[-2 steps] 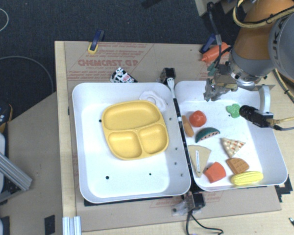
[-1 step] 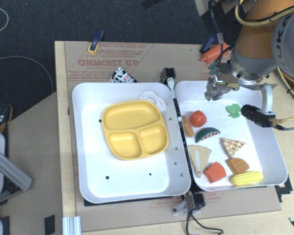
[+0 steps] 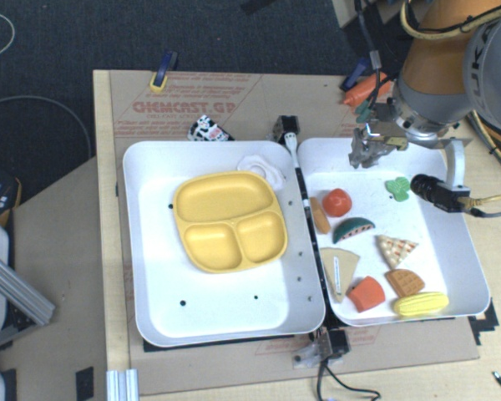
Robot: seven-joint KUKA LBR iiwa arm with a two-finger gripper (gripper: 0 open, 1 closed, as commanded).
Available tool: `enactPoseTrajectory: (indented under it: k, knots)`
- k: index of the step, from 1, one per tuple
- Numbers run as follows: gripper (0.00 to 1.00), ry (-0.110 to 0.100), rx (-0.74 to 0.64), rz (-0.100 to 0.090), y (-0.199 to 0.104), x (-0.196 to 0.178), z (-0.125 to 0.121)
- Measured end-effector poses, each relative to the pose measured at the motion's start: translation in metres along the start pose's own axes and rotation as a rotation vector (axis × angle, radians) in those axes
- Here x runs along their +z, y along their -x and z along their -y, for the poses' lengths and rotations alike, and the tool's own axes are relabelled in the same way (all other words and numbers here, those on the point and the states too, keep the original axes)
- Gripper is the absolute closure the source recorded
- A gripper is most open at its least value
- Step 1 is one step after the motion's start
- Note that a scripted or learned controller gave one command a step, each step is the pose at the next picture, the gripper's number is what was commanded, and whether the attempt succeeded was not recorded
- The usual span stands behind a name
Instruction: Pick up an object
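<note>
1. Hanging above the far end of the right bin (image 3: 455,241), the end effector (image 3: 363,155) was recorded clear of every item. Whether it was apart or together could not be told, and nothing was seen gripped in it.
2. Candidate objects were all logged in that bin. A red tomato (image 3: 337,200) and a green piece (image 3: 397,188) lay nearest, with bare floor between them. A sausage (image 3: 320,215) was noted just beside the tomato, and a watermelon slice (image 3: 353,229) near both.
3. A pizza slice (image 3: 397,247), a tan wedge (image 3: 338,271), an orange block (image 3: 367,293), a brown waffle (image 3: 405,281) and a yellow corn cob (image 3: 422,305) were entered further toward the near end.
4. Risk judged: a straight descent would probably meet bare floor, so an empty closure was to be expected.
5. Risk judged: the tomato, being round, could be squeezed out sideways or rolled against the sausage.
6. Risk judged: the flat slices offered little height, and a scrape on the bin floor was thought likely.
7. Risk judged: the block, waffle and cob were closely packed, so neighbours could be knocked or two caught at once.
8. Left bin (image 3: 150,249), holding a yellow divided plate (image 3: 230,220), was not considered at risk.
</note>
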State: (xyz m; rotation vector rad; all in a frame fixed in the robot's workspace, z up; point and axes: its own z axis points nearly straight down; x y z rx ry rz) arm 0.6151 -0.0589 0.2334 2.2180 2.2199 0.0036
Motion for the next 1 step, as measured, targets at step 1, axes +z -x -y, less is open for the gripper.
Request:
enactPoseTrajectory:
  k: [1]
  knots:
    - [1.00, -0.007, 0.001, -0.001, -0.0049, 0.0061, 0.0067]
